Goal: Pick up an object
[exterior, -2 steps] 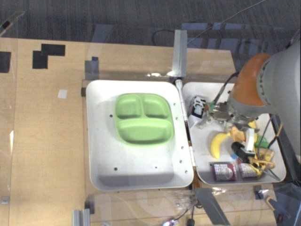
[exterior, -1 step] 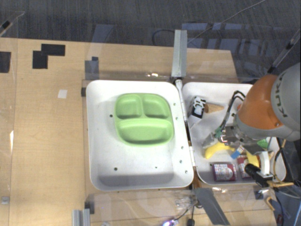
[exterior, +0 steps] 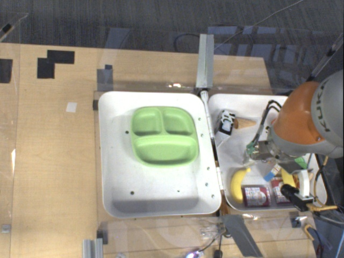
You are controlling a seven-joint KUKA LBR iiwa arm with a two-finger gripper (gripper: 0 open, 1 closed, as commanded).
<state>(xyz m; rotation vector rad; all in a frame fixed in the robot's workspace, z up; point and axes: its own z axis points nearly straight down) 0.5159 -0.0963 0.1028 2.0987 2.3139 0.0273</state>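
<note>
On the tabletop (exterior: 48,160), the arm (exterior: 301,120) reaches into the right bin (exterior: 242,104), its claw (exterior: 257,156), grip state unclear, just above an upright-lying banana (exterior: 238,183) left of a dark red packet (exterior: 256,195).

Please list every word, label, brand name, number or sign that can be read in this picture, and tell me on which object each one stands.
"KU": large dark letters on the grey arm at the right edge; the rest of the word is cut off.
Dark red packet in the right bin: it carries a label, too blurred to read.
Small black-and-white object in the same bin: markings too small to read.
Green divided tray: no text.
</note>
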